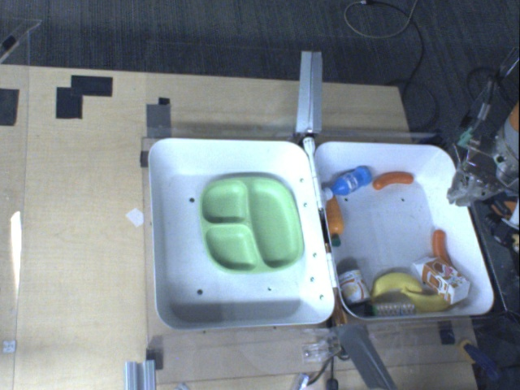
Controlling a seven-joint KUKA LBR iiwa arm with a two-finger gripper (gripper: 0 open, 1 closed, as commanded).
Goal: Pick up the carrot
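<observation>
The carrot (pixel 334 218) lies twelve-to-six along the right bin's (pixel 463 234) nine o'clock wall; the gripper's (pixel 470 187) state I cannot tell.

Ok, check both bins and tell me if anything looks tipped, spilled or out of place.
Nothing spilled or broken. The small carton lies tilted on its side near the right bin's lower right corner, beside the banana. The carrot lies along that bin's left wall. The green tray sits squarely in the left bin.
</observation>
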